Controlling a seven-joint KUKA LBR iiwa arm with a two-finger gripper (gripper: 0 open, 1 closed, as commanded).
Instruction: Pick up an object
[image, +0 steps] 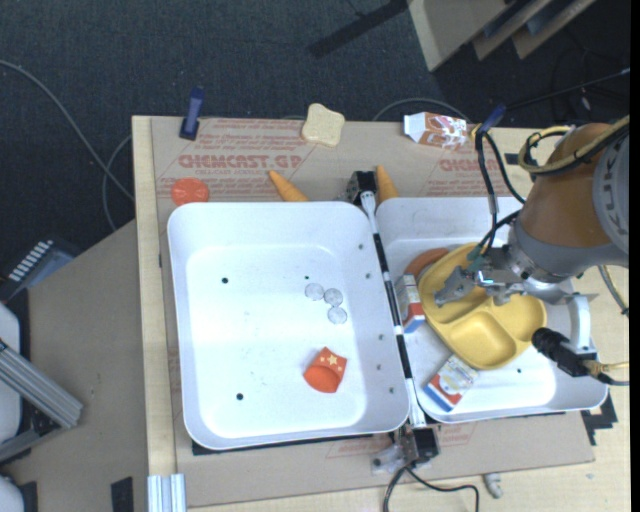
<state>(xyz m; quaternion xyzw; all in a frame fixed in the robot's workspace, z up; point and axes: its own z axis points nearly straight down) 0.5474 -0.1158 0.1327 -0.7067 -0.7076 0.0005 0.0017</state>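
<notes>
My gripper (470, 283) hangs low in the right bin (440, 212), right over the upper part of a big yellow bowl-shaped object (487, 337). The grey wrist with its orange band reaches in from the right and hides what lies directly beneath it. An orange object (424, 263) peeks out behind the yellow one at the left. A white, red and blue packet (449, 386) lies at the bin's front. In the left bin (182, 250) sit a small red-orange piece (325, 369) and some clear discs (326, 301).
Another small packet (411, 304) rests against the divider between the bins. Behind the bins on the board lie a beige sponge-like piece (322, 124), an orange disc (187, 190), a blue item (191, 112), an orange carrot shape (288, 187) and a small carton (436, 128).
</notes>
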